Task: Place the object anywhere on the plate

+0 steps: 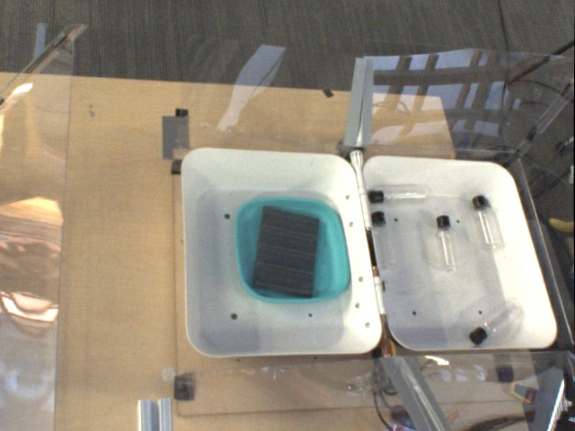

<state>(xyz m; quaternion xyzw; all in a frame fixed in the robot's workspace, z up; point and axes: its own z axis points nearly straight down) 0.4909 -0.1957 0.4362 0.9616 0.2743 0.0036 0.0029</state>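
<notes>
A teal square plate (334, 260) sits in the middle of the left white bin (207, 268). A dark grey ribbed rectangular block (287, 250) lies flat on the plate, tilted slightly, well inside the plate's rim. Several clear plastic tubes with black caps lie in the right white bin (530, 268): one near the top left (395, 194), one in the middle (445, 239), one at the upper right (486, 220) and one at the lower right (492, 326).
The two bins stand side by side on a wooden bench (108, 268). A metal post (358, 106) rises behind the seam between them. Clear panels and framing stand at the far right and left.
</notes>
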